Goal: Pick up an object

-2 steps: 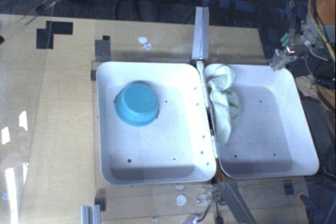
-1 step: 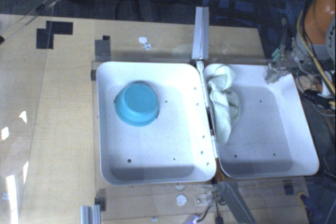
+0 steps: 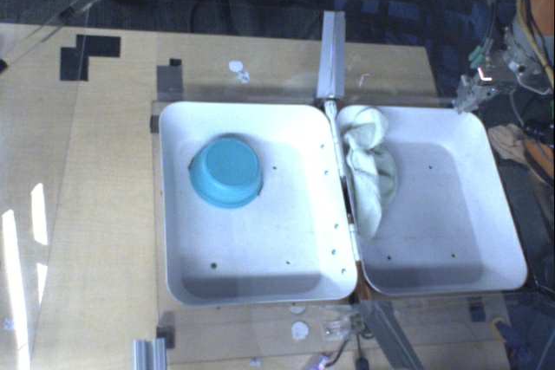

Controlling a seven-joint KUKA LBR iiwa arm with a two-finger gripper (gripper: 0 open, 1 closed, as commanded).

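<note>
1. Two shallow white bins stood side by side on the wooden counter [image 3: 78, 212], and their inner walls met at a thin seam in the middle.
2. In the left bin [image 3: 260, 273], a blue bowl [image 3: 226, 172] lay upside down in the left half, a little above the middle.
3. The bowl was near the left wall but did not touch it. The floor of that bin was open to the right of the bowl and in front of it, down to the front edge.
4. In the right bin [image 3: 451, 264], a white cloth [image 3: 368, 169] lay crumpled against the left wall, just beside the seam.
5. The cloth ran from the back left corner to about the middle of that wall. The remaining floor of the right bin, towards the right wall and the front edge, was bare.
6. The arm [image 3: 538, 9] was at the upper right corner of the view, outside the right bin and beyond its back right corner.
7. The jaws were at that corner too, but they were small and blurred, so I cannot tell how far open they were or if they held anything.
8. A grey metal bar [image 3: 332, 56] stood on the counter behind the seam.
</note>
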